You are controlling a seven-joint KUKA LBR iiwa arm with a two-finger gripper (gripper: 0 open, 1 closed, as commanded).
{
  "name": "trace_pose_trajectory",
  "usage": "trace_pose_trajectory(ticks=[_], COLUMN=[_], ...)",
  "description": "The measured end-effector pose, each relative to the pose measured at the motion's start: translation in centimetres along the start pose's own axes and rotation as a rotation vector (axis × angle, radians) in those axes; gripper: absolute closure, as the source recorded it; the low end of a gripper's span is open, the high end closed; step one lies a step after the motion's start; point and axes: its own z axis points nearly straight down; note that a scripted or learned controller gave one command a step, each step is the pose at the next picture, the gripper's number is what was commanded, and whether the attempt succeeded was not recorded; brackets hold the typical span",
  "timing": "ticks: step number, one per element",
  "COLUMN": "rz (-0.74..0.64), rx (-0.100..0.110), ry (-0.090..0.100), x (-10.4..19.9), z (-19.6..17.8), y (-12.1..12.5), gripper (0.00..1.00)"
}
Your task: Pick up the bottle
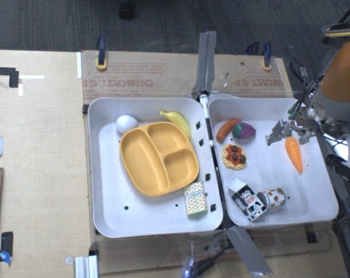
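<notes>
The bottle (274, 198) is small and white with red spots. It lies on its side near the front of the right bin (313, 213), touching a black-and-white carton (247, 202) on its left. My gripper (285, 135) hangs over the right bin's back right part, well behind the bottle and just above the top end of an orange carrot (295, 155). Its grey fingers stand open, and I see nothing held between them. The grey arm with its orange band (339, 77) comes in from the right.
The right bin also holds a red sausage (227, 129), a purple and green toy (244, 131) and a small pizza round (234, 156). In the left bin (99, 172) are a yellow divided plate (158, 158), a white egg (126, 123), a banana (177, 120) and a green box (195, 200).
</notes>
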Motion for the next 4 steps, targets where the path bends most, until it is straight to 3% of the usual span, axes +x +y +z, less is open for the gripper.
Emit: trace_pose_trajectory(ticks=[1,2,3,4], rz=[0.125,-0.157,0.004,-0.09], rx=[0.001,0.0,-0.001,0.0], ry=[0.001,0.001,-0.002,0.0], x=[1.3,5.6,6.3,2.5], z=[4.6,10.4,-6.3,3.4], y=[-7.9,-6.0,-1.1,-7.5], gripper=[0.0,0.0,0.0,0.0])
